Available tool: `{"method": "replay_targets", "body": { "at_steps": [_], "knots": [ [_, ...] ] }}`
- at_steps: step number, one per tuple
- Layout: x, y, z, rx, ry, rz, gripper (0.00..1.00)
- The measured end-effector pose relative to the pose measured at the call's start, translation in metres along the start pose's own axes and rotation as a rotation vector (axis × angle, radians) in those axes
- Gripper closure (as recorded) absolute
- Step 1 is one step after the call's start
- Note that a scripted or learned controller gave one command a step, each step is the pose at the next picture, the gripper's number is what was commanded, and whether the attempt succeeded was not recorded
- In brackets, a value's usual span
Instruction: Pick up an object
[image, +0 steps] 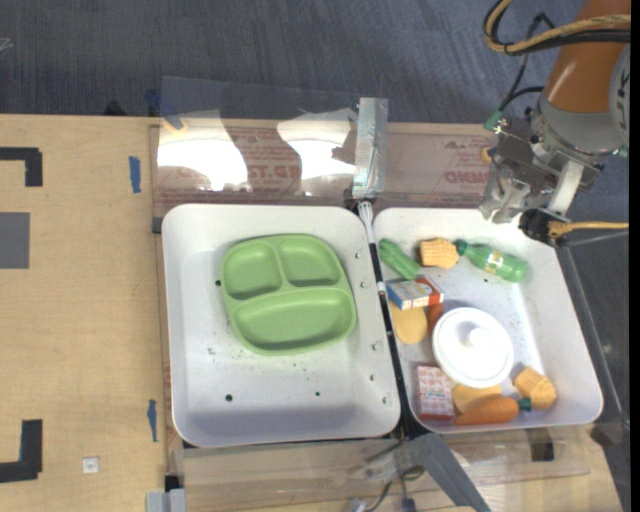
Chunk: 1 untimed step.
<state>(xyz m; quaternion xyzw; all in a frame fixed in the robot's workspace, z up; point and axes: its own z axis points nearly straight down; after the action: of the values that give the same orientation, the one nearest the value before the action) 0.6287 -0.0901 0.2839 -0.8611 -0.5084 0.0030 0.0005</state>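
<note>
The gripper (500, 212) hangs over the far edge of the right bin (580, 330), above its back corner, at the end of the grey arm (580, 95) with its orange band; nothing sits between its fingers, and whether they are spread or closed I cannot tell from here. All the loose items lie in the right bin. Nearest the gripper is a green bottle (492, 260), lying on its side just below and toward the front of it. Next to the bottle, toward the left bin, is a small tan piece (438, 253), and beyond that a green vegetable (398, 260) lying near the bin's inner wall. Further forward from the bottle are a little carton (413, 294), a yellow piece (408, 323) touching it, and a white bowl (472, 345) in the middle. At the front wall lie a red packet (432, 390), an orange carrot (487, 409) and another tan piece (536, 386). The left bin (190, 380) holds a green divided plate (288, 292).
</note>
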Motion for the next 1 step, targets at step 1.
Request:
{"method": "replay_targets", "body": {
  "at_steps": [1],
  "knots": [
    [-0.0729, 0.0348, 0.0625, 0.004, 0.0, -0.014, 1.0]
  ]
}}
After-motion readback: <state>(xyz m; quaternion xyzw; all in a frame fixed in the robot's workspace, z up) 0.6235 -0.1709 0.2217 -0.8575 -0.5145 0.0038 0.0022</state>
